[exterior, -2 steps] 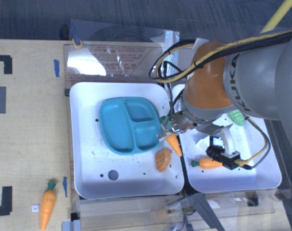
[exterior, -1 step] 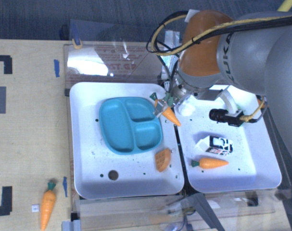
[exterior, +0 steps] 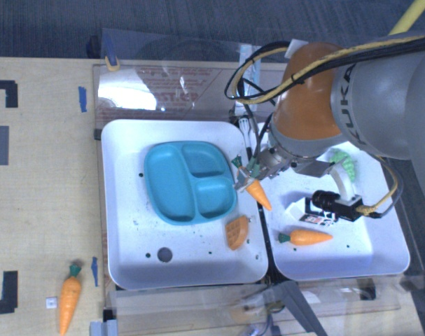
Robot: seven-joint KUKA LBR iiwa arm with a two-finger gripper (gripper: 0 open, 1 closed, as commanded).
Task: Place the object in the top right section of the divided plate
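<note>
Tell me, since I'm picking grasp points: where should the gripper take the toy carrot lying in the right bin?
Grip the toy carrot across its thick orange middle, coming straight down from above. It lies flat and lengthwise across the right bin, leafy end left, tip right, with bare floor on both long sides for the fingers.

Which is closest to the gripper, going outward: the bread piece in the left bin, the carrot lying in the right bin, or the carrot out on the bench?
From the gripper:
1. Bread piece, just below it in the left bin's lower right.
2. Carrot in the right bin, down and to the right.
3. Carrot on the bench, far lower left, outside both bins.
</note>
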